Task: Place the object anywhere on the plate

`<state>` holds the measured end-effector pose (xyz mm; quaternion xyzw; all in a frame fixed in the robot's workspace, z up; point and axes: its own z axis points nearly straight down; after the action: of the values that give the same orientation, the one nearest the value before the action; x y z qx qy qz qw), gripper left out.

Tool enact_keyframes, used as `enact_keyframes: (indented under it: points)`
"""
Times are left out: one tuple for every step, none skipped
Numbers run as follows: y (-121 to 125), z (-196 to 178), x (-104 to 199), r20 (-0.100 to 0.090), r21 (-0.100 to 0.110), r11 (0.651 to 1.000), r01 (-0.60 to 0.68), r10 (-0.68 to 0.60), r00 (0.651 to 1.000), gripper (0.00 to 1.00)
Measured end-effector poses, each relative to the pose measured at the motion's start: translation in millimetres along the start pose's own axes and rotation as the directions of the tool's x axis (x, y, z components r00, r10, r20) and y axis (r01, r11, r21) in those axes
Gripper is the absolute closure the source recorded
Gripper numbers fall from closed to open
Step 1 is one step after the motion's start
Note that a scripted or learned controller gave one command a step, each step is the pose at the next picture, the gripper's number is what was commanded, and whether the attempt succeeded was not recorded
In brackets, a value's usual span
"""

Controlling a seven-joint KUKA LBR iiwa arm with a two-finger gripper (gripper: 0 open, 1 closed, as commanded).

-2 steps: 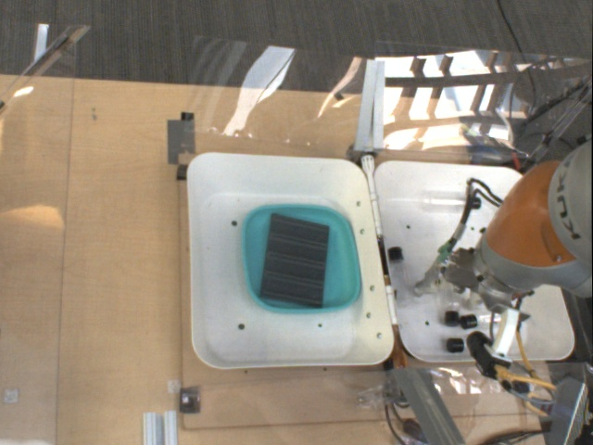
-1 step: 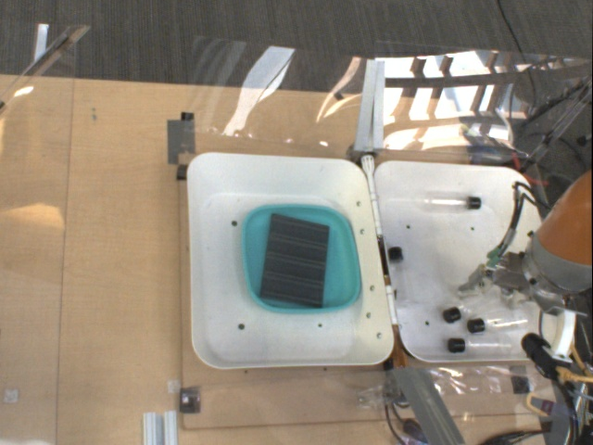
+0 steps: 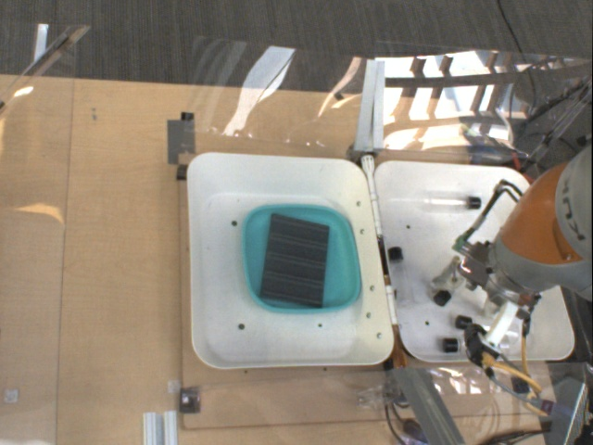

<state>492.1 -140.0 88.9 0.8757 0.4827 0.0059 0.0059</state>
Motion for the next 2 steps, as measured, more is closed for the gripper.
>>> enact_keyframes:
  points:
    - [-13, 0, 21, 0.0, -0.003, 0.967, -0.256, 0.256, 0.967, 0.0]
    - [-12, -11, 22, -0.001, -0.004, 0.968, -0.25, 0.25, 0.968, 1.0]
